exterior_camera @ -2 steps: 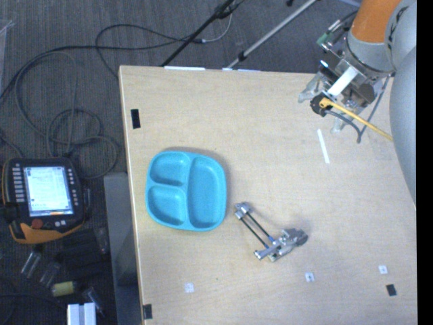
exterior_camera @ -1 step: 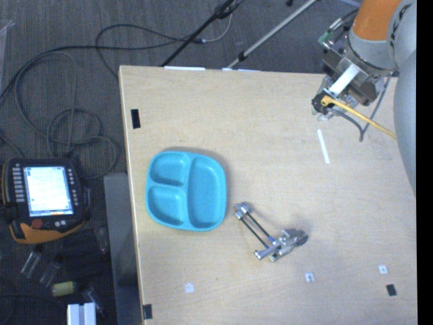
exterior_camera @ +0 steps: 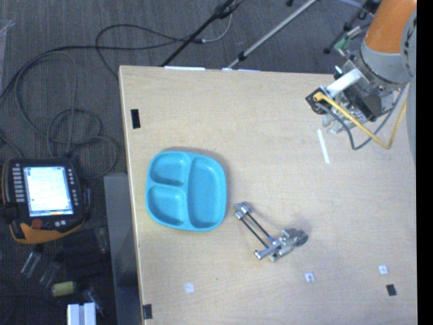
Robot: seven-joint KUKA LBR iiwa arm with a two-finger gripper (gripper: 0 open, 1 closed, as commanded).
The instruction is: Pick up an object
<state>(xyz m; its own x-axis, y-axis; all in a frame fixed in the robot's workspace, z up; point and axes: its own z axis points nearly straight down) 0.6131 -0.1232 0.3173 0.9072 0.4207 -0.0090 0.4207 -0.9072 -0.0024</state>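
Observation:
A blue divided plate [exterior_camera: 187, 189] lies flat on the left half of the light wooden bench top [exterior_camera: 270, 114]. Just right of it, toward the front, rests a metal hand tool [exterior_camera: 268, 233] with two long thin handles and a chunky head. My gripper [exterior_camera: 335, 119] hangs at the upper right, under the grey wrist and orange band, well away from both objects and above bare bench. Nothing shows held in it. A short white strip [exterior_camera: 323, 146] lies on the bench just below the gripper.
Small black and white markers dot the bench near its front edge and left side. Off the bench to the left, a teach pendant [exterior_camera: 45, 193] and cables lie on the dark floor. Tripod legs cross the floor behind the bench.

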